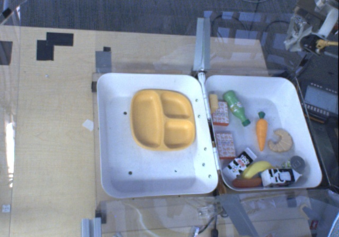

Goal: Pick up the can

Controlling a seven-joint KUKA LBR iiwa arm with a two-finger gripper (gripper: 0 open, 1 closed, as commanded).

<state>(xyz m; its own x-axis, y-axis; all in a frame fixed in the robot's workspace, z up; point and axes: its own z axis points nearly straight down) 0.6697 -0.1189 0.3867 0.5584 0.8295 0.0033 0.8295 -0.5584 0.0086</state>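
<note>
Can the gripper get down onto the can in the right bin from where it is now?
Probably yes: the can is uncovered in the near right corner, though the bin wall and milk carton crowd it. The gripper is outside the bin.

**Arm parked at the top right**

The arm's end shows at the upper right corner, raised and well back. Its hand (300,37) hangs there, pale metal parts pointing down and to the left, with nothing seen between them.

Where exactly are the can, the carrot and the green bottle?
can (297,164), camera view, its grey top.
carrot (261,132), camera view, its orange body.
green bottle (235,106), camera view, its middle.
</note>
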